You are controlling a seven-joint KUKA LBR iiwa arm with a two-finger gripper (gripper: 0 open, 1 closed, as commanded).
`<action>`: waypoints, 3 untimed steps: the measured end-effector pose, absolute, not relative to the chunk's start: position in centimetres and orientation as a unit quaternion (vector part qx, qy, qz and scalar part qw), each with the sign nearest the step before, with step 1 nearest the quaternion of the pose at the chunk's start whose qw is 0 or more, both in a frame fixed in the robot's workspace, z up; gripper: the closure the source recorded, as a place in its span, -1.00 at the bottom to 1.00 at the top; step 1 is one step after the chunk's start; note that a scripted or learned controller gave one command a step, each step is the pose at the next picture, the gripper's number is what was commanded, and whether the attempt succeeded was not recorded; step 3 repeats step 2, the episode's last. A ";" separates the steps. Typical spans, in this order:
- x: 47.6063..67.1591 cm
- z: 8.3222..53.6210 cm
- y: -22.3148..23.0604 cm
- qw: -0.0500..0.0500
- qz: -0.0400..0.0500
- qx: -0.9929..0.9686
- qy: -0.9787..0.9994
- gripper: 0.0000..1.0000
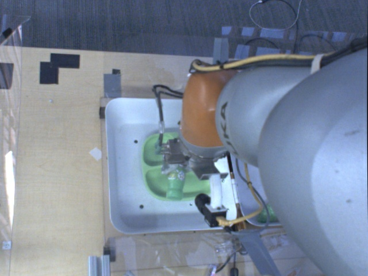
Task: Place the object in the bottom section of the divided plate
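Claw [174, 174] low over green divided plate [150, 180] in left bin [123, 211]. Small green object [174, 184] sits directly under claw, at plate's near section. Grip state: cannot tell. Risk: green-on-green, release off divider, object rolls into wrong section.

— What are you seeing on the tabletop [57, 171]?
— You are looking at a bin [123, 171] sitting on it, the divided plate [150, 154] lying inside.
— And the arm [276, 131]?
— It is reaching in from your right, its hand [174, 174] hanging over the plate's nearer section.
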State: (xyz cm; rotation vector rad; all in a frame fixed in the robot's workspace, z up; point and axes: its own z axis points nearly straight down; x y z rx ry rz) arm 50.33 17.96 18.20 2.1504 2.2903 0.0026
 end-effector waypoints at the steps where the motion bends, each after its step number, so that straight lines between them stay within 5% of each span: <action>1: 50.3 18.2 17.9 0.000 0.001 0.684 0.729 -1.00; 2: 48.8 28.6 16.3 0.001 0.002 0.657 0.753 -1.00; 3: 48.8 28.6 16.3 0.001 0.002 0.657 0.753 -1.00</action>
